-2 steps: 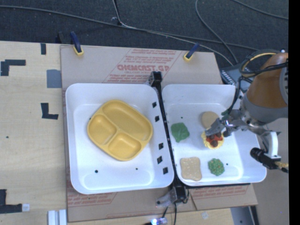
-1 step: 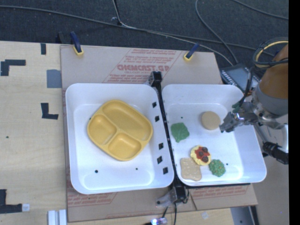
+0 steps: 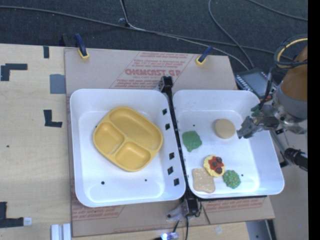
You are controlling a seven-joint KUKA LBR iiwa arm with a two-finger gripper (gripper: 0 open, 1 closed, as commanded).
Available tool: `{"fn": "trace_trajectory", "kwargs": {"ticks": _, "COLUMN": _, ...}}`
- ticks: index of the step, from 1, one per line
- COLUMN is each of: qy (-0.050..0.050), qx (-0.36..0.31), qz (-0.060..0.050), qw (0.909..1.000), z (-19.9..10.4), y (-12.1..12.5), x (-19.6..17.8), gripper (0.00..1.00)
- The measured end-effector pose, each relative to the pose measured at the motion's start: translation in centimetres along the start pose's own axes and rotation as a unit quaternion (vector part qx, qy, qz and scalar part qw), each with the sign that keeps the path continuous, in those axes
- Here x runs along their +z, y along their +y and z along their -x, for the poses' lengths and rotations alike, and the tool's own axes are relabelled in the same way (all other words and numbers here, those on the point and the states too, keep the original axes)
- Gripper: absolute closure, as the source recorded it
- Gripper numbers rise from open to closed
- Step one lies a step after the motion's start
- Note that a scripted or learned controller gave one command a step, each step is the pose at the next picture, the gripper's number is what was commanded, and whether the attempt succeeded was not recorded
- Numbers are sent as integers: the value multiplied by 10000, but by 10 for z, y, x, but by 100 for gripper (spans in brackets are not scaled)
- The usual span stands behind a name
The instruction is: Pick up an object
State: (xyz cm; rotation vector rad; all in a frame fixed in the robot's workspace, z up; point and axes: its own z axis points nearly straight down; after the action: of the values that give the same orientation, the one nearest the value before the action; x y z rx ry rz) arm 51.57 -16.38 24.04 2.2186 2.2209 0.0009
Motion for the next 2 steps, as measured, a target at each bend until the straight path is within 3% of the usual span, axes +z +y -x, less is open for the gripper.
{"fn": "trace_trajectory", "kwargs": {"ticks": 2, "qy": 10, "qx": -25, "qz": -19, "qw": 10000, "z": -99, "y": 15, "x": 23, "gripper": 100}}
